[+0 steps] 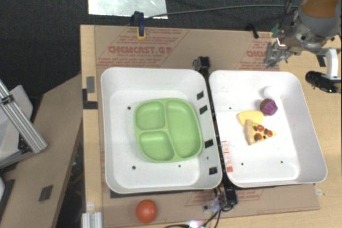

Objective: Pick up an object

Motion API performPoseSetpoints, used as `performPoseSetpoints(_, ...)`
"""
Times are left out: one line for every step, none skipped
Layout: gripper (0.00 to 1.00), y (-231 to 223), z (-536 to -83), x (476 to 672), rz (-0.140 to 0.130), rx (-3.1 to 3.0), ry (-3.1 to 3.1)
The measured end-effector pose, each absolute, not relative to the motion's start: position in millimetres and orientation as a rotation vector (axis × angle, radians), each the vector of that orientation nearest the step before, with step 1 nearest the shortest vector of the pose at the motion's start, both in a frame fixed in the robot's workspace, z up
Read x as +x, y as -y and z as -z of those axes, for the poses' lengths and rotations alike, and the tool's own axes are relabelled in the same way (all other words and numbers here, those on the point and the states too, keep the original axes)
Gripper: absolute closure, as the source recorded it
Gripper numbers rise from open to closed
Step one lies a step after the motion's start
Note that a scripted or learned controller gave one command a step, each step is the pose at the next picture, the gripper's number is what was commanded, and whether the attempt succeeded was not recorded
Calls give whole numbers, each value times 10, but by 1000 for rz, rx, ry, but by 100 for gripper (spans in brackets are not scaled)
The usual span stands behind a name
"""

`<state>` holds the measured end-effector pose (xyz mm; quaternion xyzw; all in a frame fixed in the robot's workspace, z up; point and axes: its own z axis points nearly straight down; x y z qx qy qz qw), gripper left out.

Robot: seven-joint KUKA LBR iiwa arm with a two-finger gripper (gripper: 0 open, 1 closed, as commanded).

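Observation:
In the right bin lie a purple toy, a yellow cheese wedge and a pizza slice, clustered near the bin's middle. A small white object sits just behind the purple toy. My gripper hangs above the far rim of the right bin, behind and above these objects, with nothing visibly between its fingers. Its fingers are too small and blurred to read.
The left bin holds a green divided plate. An orange ball rests on the bench in front of the left bin. A blue clamp stands at the bench's far edge. Metal framing stands at the left.

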<state>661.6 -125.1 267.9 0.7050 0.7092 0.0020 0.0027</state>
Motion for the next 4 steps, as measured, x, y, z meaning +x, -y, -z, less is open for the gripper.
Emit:
performPoseSetpoints(100,662,-2678,6611,-4,2210,-2231)
performPoseSetpoints(100,80,-2527,6529,-2,2212,-2231)
performPoseSetpoints(100,-449,-2382,6477,-2,2212,-2230)
performPoseSetpoints(100,-967,-2452,6374,-5,2211,-2232)
